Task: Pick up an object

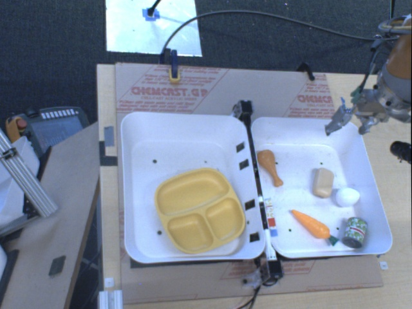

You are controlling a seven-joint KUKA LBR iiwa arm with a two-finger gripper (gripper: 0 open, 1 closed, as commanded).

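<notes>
Counting: 5 objs (322, 183) (1 tray (199, 209))

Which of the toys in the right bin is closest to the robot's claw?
The tan block. It lies nearer the gripper than the drumstick, white egg, carrot or can, which sit farther down or left.

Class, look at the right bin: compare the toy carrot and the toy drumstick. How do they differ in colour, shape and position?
The carrot is bright orange with a green tip; the drumstick is duller orange-brown all over. The carrot tapers to a point, while the drumstick has a rounded head and a thin handle. The carrot lies near the front of the right bin; the drumstick lies farther back, by the divider. Both lie flat and untouched.
</notes>
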